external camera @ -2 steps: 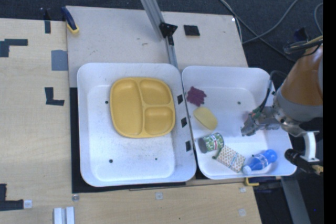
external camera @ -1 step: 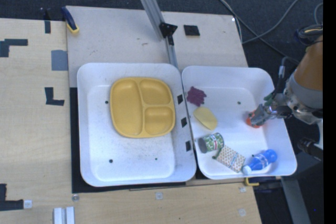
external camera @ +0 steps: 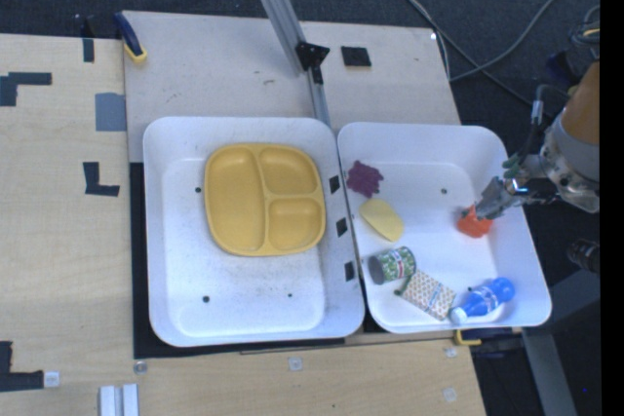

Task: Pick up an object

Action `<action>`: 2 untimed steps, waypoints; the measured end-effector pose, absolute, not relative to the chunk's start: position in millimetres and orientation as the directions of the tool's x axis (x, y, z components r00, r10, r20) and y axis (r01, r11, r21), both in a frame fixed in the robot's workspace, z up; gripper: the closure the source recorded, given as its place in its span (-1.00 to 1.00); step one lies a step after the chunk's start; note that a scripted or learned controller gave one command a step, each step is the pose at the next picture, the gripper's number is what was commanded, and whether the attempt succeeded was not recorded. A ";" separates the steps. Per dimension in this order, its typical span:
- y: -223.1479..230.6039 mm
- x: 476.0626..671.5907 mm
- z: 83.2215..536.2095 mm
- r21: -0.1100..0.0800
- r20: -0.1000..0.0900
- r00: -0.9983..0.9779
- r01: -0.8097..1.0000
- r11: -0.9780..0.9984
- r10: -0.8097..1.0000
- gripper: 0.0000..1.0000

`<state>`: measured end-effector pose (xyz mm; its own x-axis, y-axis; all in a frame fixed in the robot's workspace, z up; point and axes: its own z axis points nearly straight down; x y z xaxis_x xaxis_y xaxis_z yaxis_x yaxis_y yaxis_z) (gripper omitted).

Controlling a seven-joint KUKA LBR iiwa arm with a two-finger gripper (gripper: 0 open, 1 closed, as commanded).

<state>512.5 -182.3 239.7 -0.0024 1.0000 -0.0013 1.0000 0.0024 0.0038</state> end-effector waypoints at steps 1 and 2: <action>-118.1 522.6 236.9 0.000 0.002 -0.008 1.000 0.008 1.000 1.00; -59.5 538.5 228.0 -0.002 0.001 -0.007 1.000 0.007 1.000 1.00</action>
<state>538.5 -59.5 228.0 -0.0071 1.0000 0.0012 1.0000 0.0071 -0.0023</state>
